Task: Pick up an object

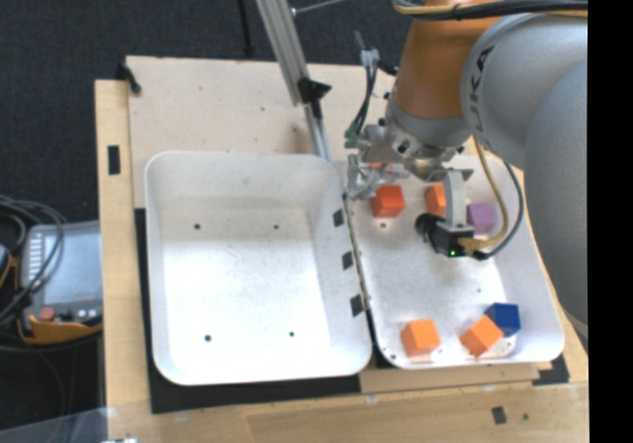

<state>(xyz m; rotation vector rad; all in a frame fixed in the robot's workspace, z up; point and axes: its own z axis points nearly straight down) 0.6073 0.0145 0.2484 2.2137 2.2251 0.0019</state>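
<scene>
Bench with two shallow white bins side by side, seen from above at a slant. The left bin (247, 263) has nothing in it but a few dark specks. The right bin (445, 303) holds small blocks. The grey arm (534, 75), with its orange band, reaches in from three o'clock and hangs over the far end of the right bin. The gripper (381, 172) sits beneath the wrist, just above an orange cube (388, 201); whether it is spread or pressed together cannot be told from this angle, and nothing is visibly held. A second orange block (436, 200) lies at three o'clock from the first, partly hidden, with a purple block (482, 217) further toward three o'clock. Near the bin's six o'clock edge sit another orange cube (420, 336), an orange block (482, 335) and a blue block (504, 316), the last two touching. The orange cube under the gripper looks the likeliest target. It appears small, light and rigid, probably foam or wood, not fragile, with flat faces. A hold across two opposite flat sides, centred, seems best; it sits close to the bin's wall at nine o'clock, which may crowd one side.
</scene>
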